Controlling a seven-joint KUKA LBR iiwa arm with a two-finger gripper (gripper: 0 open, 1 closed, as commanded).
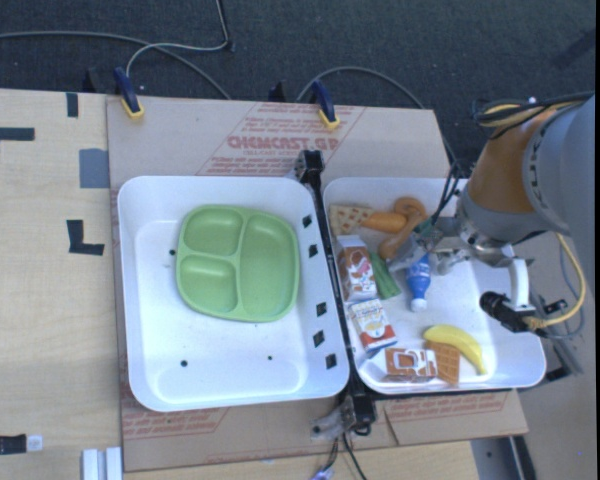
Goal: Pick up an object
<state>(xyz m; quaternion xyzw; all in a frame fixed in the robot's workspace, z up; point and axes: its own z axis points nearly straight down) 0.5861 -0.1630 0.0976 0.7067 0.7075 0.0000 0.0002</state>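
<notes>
Tool (427, 240) low in the right bin (500, 373), grip state cannot be told; blue-capped bottle (418, 283) lies just below it, carrot (385, 222) just left, banana (458, 346) further below, green plate (238, 262) well left in the left bin (145, 298).

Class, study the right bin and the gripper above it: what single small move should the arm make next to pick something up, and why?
Probably a short descent. The gripper hangs right over the blue-capped bottle in the right bin, nearer to it than to the banana. Its grip state is unclear, and nothing visibly sits in it, so lowering onto the bottle seems the likeliest step.
</notes>
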